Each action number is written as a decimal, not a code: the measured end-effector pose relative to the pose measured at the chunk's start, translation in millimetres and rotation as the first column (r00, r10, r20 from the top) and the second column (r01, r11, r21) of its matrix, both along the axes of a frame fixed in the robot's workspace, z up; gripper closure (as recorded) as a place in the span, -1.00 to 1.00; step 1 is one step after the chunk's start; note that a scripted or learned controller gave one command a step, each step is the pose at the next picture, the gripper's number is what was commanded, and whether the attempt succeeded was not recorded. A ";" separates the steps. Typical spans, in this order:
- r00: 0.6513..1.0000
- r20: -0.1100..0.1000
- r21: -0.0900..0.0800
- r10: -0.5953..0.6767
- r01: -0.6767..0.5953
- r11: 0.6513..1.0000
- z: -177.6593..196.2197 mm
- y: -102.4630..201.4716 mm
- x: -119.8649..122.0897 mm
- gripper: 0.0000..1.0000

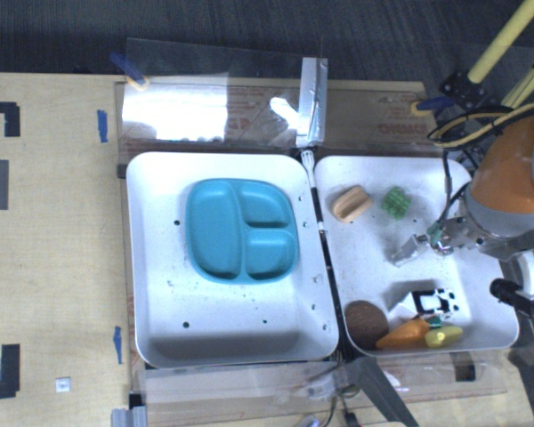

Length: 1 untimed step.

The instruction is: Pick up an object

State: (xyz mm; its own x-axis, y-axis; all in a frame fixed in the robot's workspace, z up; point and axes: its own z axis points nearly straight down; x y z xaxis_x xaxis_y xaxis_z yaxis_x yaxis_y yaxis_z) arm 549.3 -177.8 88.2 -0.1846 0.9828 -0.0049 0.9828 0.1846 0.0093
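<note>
From above, the grey arm with its orange band (507, 178) reaches in over the right-hand shallow white bin (481, 238), its far side cut off by the frame edge. The metal two-finger pincer (411, 247) points left and hangs over the bin floor; it is small and glary, nothing shows between its fingers, and whether it is released or clenched cannot be told.

Up and just left of the pincer lies a fuzzy green ball-like object (396, 202), blurred, and further left a tan bread-roll shape (350, 203). Below the pincer sits a black-and-white blocky item (430, 302), hard to identify. Below that, against the near wall, an orange carrot-shaped toy (404, 333) touches a small yellow-green piece (442, 334). A brown rounded lump (365, 321) sits left of the carrot in the corner.

Well left of the pincer, in the left-hand white bin (156, 265), rests a blue plastic three-compartment tray (242, 229).
</note>
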 end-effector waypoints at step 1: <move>1.000 -0.004 0.002 -0.017 0.017 1.000 -1.6 -10.8 4.0 -1.00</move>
